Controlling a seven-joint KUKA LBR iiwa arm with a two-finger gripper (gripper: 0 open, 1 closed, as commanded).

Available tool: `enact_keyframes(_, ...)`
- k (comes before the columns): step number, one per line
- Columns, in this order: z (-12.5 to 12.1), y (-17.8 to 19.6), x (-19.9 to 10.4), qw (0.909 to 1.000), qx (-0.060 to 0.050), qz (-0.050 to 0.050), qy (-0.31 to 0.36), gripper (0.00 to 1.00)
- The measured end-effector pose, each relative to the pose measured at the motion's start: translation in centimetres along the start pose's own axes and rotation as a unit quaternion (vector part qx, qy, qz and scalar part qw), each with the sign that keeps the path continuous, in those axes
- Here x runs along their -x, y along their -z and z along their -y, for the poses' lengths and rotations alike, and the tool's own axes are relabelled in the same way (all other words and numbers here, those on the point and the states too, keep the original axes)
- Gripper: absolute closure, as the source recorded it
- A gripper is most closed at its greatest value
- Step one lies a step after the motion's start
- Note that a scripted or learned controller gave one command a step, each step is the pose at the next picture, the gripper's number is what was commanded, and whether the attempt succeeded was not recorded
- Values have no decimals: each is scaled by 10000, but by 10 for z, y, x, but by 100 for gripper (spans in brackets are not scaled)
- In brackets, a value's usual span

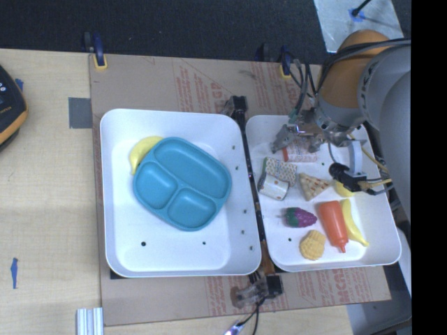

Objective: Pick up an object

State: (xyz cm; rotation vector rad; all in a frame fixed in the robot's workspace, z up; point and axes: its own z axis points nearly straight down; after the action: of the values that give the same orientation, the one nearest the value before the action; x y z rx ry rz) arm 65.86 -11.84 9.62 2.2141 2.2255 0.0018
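Two shallow white bins sit side by side on a big brown cardboard sheet point(174, 79), and we see that sheet lying on a light wooden bench point(42, 187). We go from big things to small ones.

We see the grey robot arm with the orange band point(363, 68) coming in from the right, over the far end of the right white bin point(391, 246). Its metal gripper point(300, 137) hangs low near that bin's far wall, close to some wires. We cannot tell if it is open or closed, and we see nothing held in it.

The left white bin point(126, 250) holds a big blue plastic tray with three sections point(181, 182). A yellow round plastic thing point(143, 149) peeks out from under the tray's far left edge, touching it.

The right bin holds many small toys. We see an orange plastic bottle point(334, 223) lying beside a yellow toy banana point(353, 225), the two touching. A yellow bumpy toy corn piece point(313, 244) lies near the bottle's bottom end. A purple and green toy vegetable point(300, 217) lies in the middle. A tan wedge-shaped toy point(313, 185) lies above it. A small patterned packet point(279, 169) rests just beside a small grey can on its side point(274, 185). These toys lie near the gripper, but none touches it.

A black and yellow device point(10, 110) sits at the bench's left edge, well apart from the bins.
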Motion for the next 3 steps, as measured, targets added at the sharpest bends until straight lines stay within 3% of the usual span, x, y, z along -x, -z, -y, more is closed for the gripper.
enact_keyframes(1, 0, 0, -14, 10000, 9, 30, -4, 0)
enact_keyframes(2, 0, 0, 1, 10000, 19, 2, 0, 0)
enact_keyframes(3, 0, 0, -21, 10000, 16, 28, 0, 0)
